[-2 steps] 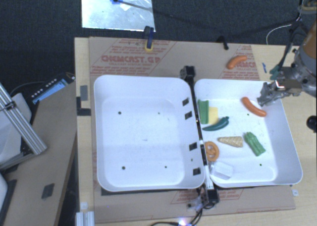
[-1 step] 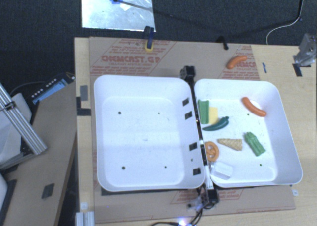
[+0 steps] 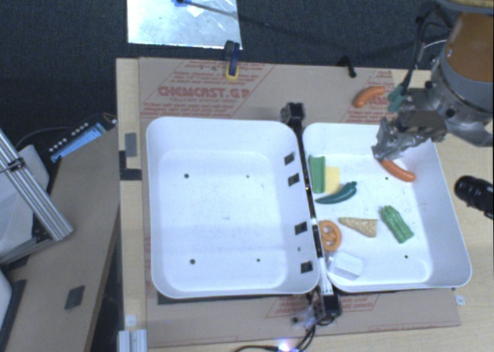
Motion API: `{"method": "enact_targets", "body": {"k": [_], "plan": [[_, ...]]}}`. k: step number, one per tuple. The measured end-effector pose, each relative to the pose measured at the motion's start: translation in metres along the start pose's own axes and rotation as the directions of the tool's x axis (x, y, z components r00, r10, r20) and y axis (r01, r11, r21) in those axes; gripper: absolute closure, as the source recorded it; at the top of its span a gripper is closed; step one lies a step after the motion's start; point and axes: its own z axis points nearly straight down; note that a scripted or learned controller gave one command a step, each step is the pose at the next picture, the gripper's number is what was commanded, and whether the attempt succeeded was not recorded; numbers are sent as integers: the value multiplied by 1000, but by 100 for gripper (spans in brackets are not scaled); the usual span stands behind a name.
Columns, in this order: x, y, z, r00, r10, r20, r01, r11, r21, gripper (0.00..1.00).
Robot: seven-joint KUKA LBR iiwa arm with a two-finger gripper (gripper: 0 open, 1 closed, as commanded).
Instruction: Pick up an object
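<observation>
- Gripper [image 3: 388, 150] hangs over right bin [image 3: 451, 250], just above the orange sausage [image 3: 398, 170] near the far wall.
- Finger state: can't tell.
- Step: approach, nothing visibly held.
- Next: descend, straddle sausage, close.

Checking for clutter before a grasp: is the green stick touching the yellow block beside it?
Touching. The camera view shows the green stick lying flush along the yellow block's left edge, no white bin floor between them.
</observation>
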Motion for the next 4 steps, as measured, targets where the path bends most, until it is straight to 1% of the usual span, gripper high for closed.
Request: {"method": "enact_targets", "body": {"k": [1, 2, 3, 4], "plan": [[62, -2, 17, 1000, 1, 0, -1, 1000, -10, 100], [86, -2, 20, 1000, 5, 1, -5, 1000, -10, 100], [187, -2, 15, 1000, -2, -1, 2, 1000, -11, 100], [197, -1, 4, 1000, 6, 1, -6, 1000, -11, 100]]}}
